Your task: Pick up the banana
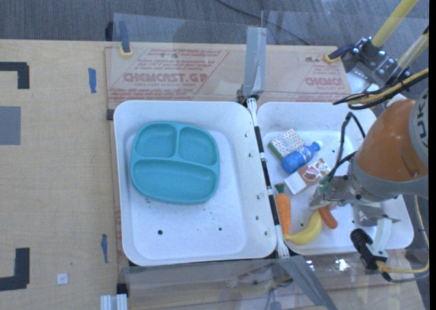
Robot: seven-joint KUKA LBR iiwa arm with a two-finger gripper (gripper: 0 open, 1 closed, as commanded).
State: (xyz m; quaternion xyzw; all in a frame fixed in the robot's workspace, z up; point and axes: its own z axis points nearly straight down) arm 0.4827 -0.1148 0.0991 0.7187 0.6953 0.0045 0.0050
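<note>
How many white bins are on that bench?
2. The left bin holds a teal divided plate; the right bin holds the banana and other items, under the arm.

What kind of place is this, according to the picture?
Probably a robotics lab or test bench. A grey and orange robot arm reaches over two white bins on a wooden bench, with toy food such as a banana and a teal divided plate.

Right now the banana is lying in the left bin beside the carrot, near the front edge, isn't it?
Not quite: the camera view shows the banana in the right bin, not the left. It does lie beside the carrot, near the front edge.
</note>
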